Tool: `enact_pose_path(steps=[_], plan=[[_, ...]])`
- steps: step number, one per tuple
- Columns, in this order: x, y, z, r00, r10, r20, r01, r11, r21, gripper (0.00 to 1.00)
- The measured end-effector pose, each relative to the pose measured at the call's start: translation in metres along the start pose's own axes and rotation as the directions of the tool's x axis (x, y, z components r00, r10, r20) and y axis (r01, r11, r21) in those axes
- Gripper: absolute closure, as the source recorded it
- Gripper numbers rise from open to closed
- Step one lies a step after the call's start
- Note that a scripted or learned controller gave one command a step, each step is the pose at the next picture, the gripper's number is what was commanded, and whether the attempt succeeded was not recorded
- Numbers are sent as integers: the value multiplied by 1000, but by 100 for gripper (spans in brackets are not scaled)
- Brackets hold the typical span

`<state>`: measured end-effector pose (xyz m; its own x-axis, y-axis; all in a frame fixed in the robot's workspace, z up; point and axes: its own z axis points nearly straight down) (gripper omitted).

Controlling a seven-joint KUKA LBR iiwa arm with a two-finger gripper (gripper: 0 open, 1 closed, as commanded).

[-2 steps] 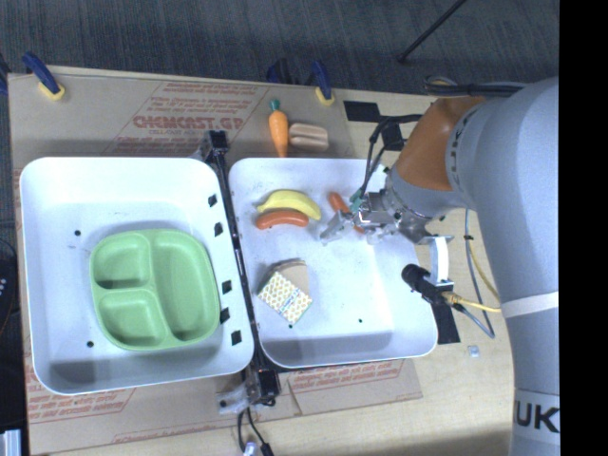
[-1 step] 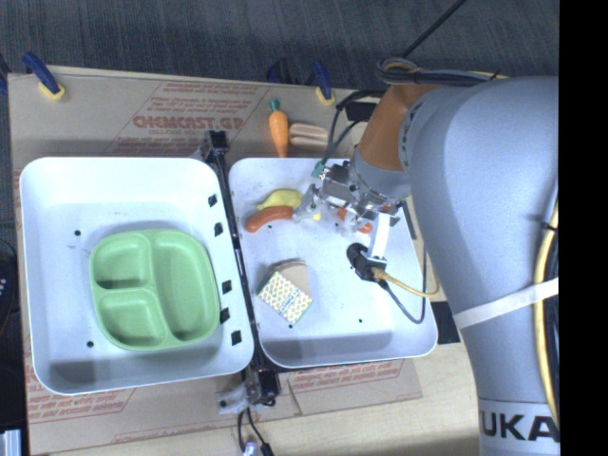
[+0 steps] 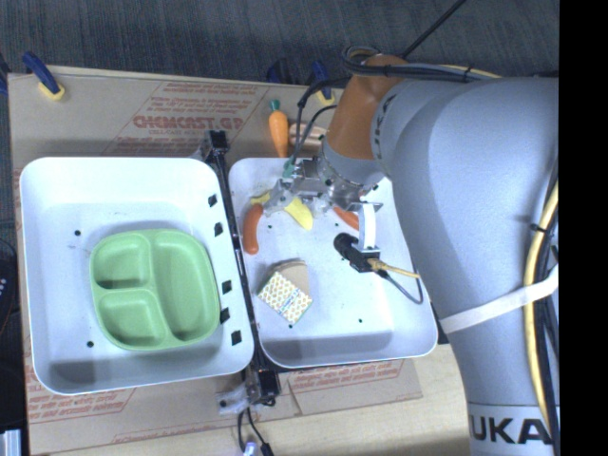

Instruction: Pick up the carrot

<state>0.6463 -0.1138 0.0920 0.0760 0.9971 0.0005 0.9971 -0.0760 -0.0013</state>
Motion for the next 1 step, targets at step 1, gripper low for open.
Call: enact_pose_path(steps=[1], plan=[[-17,11,-23,977,214,1,-214,977,2,0]])
